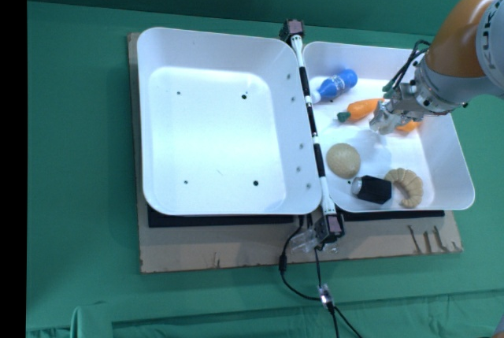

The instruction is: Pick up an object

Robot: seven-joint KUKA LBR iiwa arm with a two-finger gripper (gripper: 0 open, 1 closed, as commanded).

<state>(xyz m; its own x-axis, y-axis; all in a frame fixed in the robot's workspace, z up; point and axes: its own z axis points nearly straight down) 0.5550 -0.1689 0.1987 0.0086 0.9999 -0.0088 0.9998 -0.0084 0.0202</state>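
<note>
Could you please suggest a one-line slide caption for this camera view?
KUKA arm's gripper over the carrot in the right bin, beside a blue bottle, croissant and shell.

Arm (465, 37) low, wrist angled down-left

One camera is fixed high above the tabletop (79, 131), looking down at a slant, far enough back to take in both white bins (213, 53) whole, the arm (465, 37) entering from the right.

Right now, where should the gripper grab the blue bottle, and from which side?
Grip the blue bottle across its wide blue body, coming straight down from above. It lies on its side, aslant, apart from the carrot, so the fingers could close across its width.
</note>
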